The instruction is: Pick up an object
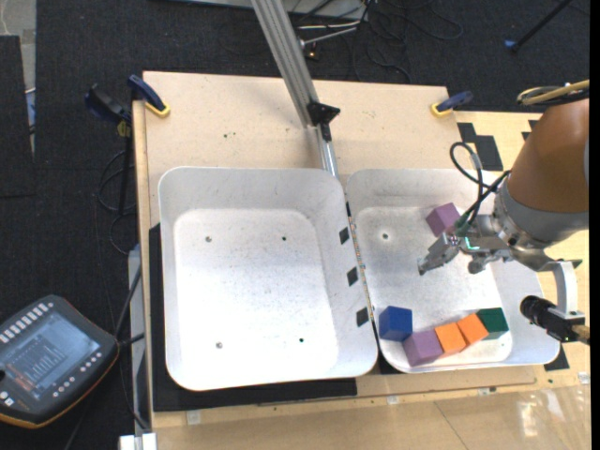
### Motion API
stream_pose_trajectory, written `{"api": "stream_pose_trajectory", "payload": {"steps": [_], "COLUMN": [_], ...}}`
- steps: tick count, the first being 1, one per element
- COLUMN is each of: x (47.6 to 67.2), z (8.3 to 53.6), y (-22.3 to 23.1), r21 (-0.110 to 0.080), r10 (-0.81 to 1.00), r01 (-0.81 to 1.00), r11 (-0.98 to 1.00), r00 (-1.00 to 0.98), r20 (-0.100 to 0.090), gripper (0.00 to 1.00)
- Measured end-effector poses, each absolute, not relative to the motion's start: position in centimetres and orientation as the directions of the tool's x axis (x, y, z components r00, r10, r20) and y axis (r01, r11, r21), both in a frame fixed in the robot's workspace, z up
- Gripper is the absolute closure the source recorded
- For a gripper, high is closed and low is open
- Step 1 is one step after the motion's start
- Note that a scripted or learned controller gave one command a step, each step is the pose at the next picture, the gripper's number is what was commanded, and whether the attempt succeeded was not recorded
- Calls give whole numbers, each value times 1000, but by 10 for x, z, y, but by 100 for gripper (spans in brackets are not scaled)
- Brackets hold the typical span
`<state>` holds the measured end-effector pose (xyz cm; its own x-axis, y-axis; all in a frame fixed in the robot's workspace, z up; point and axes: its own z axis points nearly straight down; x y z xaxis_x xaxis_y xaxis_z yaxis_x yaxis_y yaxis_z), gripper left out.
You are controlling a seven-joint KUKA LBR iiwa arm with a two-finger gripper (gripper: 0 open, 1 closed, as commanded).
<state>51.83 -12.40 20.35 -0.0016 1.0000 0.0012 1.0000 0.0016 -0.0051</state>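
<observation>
My gripper [457,262] hangs over the middle of the right bin [375,204], fingers spread open with nothing between them. A purple cube [442,218] lies just up and left of it, apart from the fingers. Along the bin's near edge runs a row of cubes: blue [395,322], purple [422,347], orange [451,337] and green [492,322]. The arm's wrist hides part of the bin floor to the right.
The left bin [187,251] sits beside the right one, sharing a raised rim in the middle. A slanted metal pole [286,50] crosses the bench's far side. A teach pendant [47,359] rests off the bench at lower left.
</observation>
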Motion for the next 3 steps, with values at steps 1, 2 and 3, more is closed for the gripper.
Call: {"api": "stream_pose_trajectory", "payload": {"steps": [1,2,3], "x": [519,517,517], "z": [206,141,94], "y": [-124,-123,-123], "r21": [0,-7,-1], "r10": [1000,1000,1000], "r01": [1000,1000,1000], "r11": [0,-1,-1], "r00": [0,1,1], "r20": [0,1,-1], "gripper": [0,0,0]}}
